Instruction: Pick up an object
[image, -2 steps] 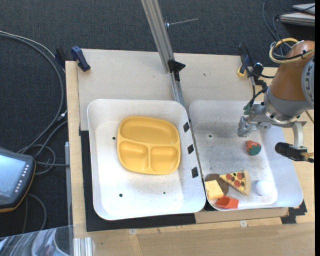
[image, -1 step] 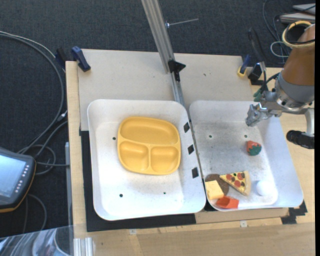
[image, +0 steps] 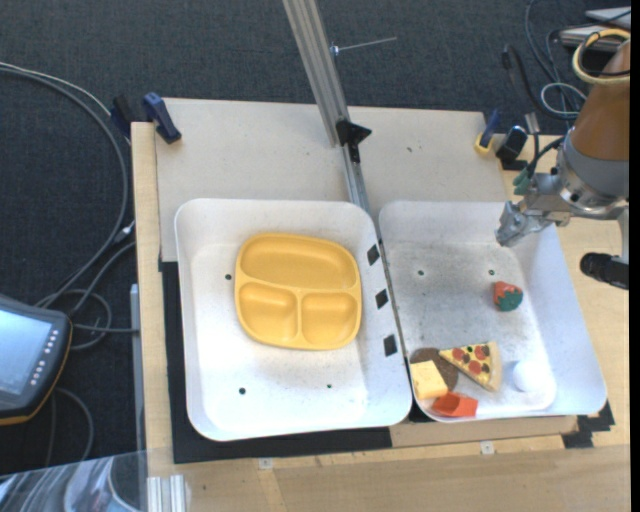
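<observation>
Over the right bin's (image: 560, 300) one o'clock corner hangs the gripper (image: 508, 228), reaching in from the right on the grey arm (image: 600, 130) with its orange band. Whether the fingers are apart or together I cannot tell from up here; the tip is small and blurred against the white wall. Nothing is visible between them.

Down in the right bin, the toys sit well apart from the gripper. A small red and green fruit (image: 507, 296) lies near the centre, a touch toward three o'clock. At the six o'clock edge there's a cluster: a pizza slice (image: 475, 364), a brown piece (image: 437, 361) touching a pale yellow block (image: 428, 380) just beside it, and an orange-red piece (image: 455, 405) right on the rim. A white ball (image: 527, 376) rests at the five o'clock corner, hard to pick out against the bin.

The left bin (image: 210, 400) carries a yellow divided plate (image: 297, 290), lying flat near its centre. Both bins sit side by side on the counter (image: 260, 150), with a metal pole (image: 320, 70) rising at twelve o'clock between them.
</observation>
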